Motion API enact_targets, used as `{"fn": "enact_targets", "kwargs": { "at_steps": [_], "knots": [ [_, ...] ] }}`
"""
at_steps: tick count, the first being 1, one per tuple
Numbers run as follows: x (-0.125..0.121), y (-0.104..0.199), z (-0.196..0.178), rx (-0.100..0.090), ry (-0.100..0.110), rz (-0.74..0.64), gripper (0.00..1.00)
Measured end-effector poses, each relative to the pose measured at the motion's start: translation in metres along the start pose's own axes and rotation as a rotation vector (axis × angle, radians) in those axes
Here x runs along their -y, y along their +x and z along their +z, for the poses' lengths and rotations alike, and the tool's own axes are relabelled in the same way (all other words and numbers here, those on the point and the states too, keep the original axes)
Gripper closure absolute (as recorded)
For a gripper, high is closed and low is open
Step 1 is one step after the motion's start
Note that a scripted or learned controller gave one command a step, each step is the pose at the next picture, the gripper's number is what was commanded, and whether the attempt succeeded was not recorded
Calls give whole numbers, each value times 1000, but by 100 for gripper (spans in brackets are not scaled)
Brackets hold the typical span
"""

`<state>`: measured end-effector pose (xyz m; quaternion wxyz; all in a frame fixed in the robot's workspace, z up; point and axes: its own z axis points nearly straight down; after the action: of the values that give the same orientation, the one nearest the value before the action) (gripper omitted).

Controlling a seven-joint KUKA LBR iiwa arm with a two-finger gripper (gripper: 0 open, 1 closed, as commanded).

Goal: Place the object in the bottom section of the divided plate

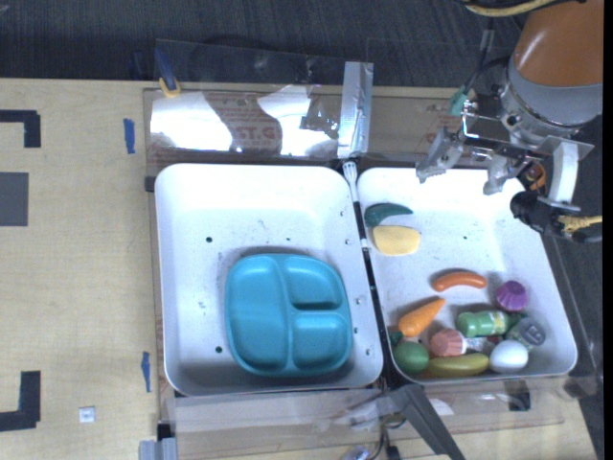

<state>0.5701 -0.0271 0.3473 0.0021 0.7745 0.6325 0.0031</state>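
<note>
A: Where is the divided plate?

B: The blue divided plate (287, 312) lies flat in the left bin (182, 257), toward the near side. It has one long section down its left and two smaller ones on its right, one above the other. All three look bare.

A: And the gripper?

B: The gripper (463, 171) hangs over the far edge of the right bin (551, 286), well apart from the plate. Its two fingers stand spread, with nothing between them.

A: What sits in the right bin?

B: Toy food. Near the dividing wall a yellow piece (396, 241) lies with a dark green piece (386, 214) touching its far side. Further toward the near right corner there is a cluster: an orange sausage (459, 280), a purple piece (511, 295), a carrot (420, 317), a green can (482, 323), a pinkish round piece (445, 342), a green round piece (411, 356), a white egg (509, 356) and a yellow-green long piece (458, 365) along the near wall.

A: Is any of it on the plate?

B: No, every piece lies in the right bin.
</note>
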Motion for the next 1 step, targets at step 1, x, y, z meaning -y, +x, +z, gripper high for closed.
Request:
{"fn": "enact_targets", "kwargs": {
  "at_steps": [1],
  "knots": [
    [22, 52, 116, 2, 13, -231, 0]
  ]
}}
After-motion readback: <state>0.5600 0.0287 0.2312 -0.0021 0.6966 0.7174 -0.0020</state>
